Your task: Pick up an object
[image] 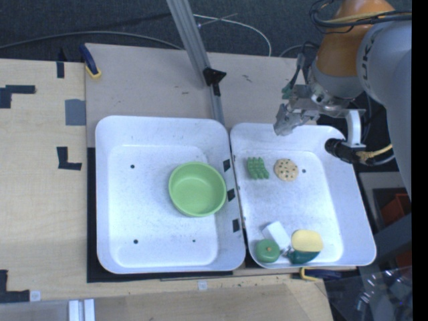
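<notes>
The gripper (286, 126) hangs over the far edge of the right bin (348, 199); whether it is wide or narrow I cannot tell, and nothing shows in it. Just below it lie a cookie (286, 170) and a green block (257, 168). A green bowl (196, 189) sits in the left bin (120, 179).

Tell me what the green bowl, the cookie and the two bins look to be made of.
Green bowl: likely plastic, uniform matte colour with a soft sheen at the rim. Cookie: tan disc with dark spots; probably a plastic or rubber toy, but too small to tell. Left bin and right bin: white moulded plastic by their rounded rims, scuffed and speckled.
</notes>
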Controlling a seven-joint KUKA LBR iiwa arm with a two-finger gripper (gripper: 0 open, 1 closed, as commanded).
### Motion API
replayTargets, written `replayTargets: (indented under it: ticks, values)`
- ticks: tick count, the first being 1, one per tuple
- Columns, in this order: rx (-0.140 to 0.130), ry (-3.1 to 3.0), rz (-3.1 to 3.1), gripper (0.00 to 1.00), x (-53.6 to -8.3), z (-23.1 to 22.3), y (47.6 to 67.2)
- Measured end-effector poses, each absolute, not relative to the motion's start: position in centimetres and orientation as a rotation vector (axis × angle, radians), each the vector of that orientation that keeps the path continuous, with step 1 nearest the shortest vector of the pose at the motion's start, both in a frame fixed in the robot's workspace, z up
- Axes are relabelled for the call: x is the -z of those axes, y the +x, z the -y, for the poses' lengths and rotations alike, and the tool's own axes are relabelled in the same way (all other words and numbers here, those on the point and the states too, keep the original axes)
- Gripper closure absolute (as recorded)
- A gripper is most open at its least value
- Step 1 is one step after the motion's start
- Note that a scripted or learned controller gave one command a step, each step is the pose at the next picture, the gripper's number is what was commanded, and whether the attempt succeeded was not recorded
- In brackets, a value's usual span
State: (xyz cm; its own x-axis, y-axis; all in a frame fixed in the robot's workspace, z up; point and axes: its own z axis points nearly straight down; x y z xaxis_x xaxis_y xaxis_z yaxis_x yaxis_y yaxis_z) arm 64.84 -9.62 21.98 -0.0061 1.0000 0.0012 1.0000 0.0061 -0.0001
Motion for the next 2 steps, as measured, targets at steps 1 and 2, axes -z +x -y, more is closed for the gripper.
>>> replayTargets:
  ticks: [1, 2]
  values:
    - [0.001, -2.212, 2.227, 1.00, -23.0, 4.3, 64.0]
    - [0.002, -2.211, 2.229, 1.00, -23.7, -1.9, 63.6]
